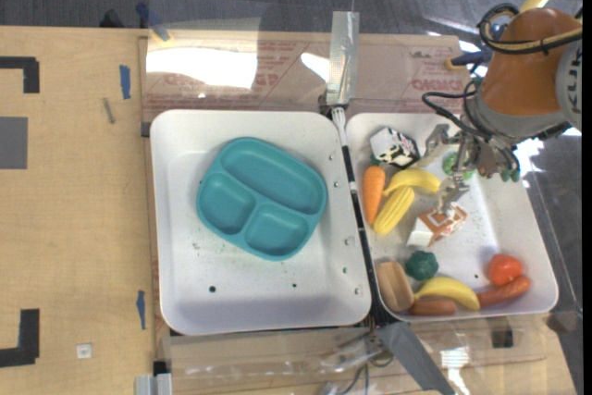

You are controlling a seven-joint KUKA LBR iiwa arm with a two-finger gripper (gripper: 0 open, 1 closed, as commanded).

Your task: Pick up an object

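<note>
The right bin (pixel 541 240) holds many toy foods: a carrot (pixel 372 190), a corn cob (pixel 392 209), a banana (pixel 414 181), a black-and-white item (pixel 393 146), an orange-and-white carton (pixel 443 222), a small white block (pixel 421 238), broccoli (pixel 423 265), a second banana (pixel 450 292), a tomato (pixel 504 269), a red sausage (pixel 505 291) and a bread roll (pixel 395 285). My gripper (pixel 455 183) hangs low over the bin's upper middle, just above the carton and right of the first banana. A bit of green shows beside the gripper body; I cannot make out what it is.
The left bin (pixel 176 227) holds a teal divided plate (pixel 262 196). A raised divider (pixel 344 190) separates the two bins. The arm's orange band (pixel 527 60) stands above the right bin's far right corner. Wooden bench lies to the left.
</note>
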